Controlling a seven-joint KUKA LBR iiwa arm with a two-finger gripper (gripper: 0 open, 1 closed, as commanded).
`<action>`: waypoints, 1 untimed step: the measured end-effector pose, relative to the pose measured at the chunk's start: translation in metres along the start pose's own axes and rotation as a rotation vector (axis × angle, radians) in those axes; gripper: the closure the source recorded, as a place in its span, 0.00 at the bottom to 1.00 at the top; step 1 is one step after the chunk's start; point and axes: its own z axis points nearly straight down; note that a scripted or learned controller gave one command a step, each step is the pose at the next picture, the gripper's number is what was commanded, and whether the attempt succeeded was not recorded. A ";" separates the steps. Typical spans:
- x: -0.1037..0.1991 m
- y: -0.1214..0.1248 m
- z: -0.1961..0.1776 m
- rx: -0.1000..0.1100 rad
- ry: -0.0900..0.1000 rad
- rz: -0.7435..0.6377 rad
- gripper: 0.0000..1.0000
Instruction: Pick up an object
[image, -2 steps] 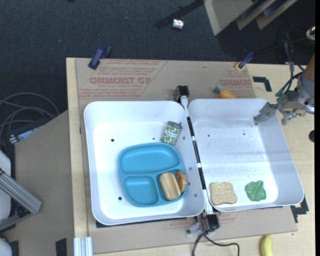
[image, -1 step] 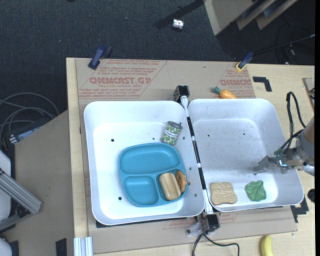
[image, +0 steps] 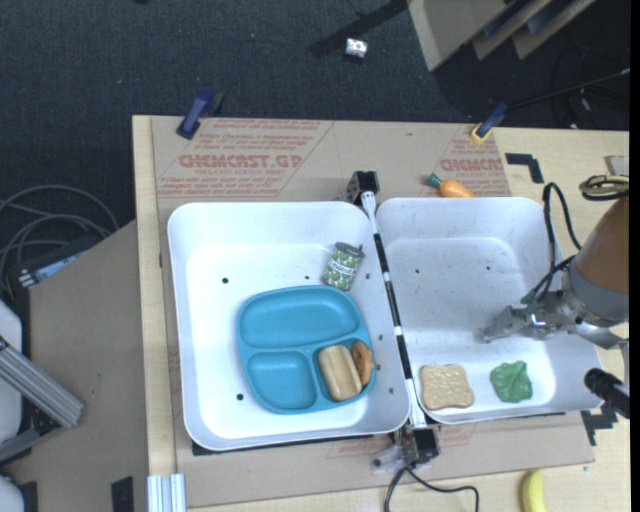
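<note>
Two bins (image: 200, 300), one blue tray (image: 290, 330), five small items.

Both white bins, left (image: 190, 300) and right (image: 450, 215), look like smooth moulded plastic with a soft sheen; the right one shows faint grey scuffing on its floor. The blue divided tray (image: 290, 330) is smooth plastic, slightly glossy. The bench (image: 150, 250) top appears as matt brown protective paper printed in red. The pincer (image: 500, 328) looks like dull grey metal. The toast slice (image: 446, 387) has a rough, speckled, matt face; the green leaf (image: 512, 381) is crinkled and matt; the floor (image: 100, 60) is dark, matt carpet.
</note>
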 end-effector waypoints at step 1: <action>-0.009 -0.028 0.000 0.003 0.005 -0.001 0.00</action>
